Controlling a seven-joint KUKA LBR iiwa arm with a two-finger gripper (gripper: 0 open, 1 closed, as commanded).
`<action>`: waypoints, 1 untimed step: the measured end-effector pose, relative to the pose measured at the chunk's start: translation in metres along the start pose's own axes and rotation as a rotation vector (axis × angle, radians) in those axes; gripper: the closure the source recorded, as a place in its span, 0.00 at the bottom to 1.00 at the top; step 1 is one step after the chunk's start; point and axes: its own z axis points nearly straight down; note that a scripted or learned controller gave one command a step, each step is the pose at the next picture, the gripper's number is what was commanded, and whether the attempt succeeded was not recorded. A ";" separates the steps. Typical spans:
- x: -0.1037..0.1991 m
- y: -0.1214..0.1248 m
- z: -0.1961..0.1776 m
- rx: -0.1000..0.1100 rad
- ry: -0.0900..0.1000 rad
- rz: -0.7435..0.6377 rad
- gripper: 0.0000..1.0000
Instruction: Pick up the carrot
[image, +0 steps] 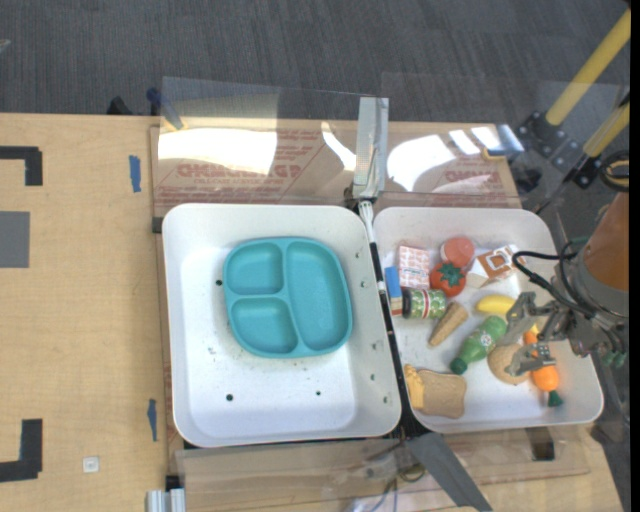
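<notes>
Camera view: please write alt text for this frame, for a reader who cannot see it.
The gripper is low over the right bin, beside an orange carrot with a green top, among toy foods including a tomato, banana and bread slice. The left bin holds a teal divided plate.

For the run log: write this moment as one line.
task: pick carrot | tool over right bin, beside carrot | carrot lying in bin | teal plate in left bin
</notes>
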 end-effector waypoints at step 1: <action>-0.053 0.053 -0.025 -0.002 0.001 -0.100 1.00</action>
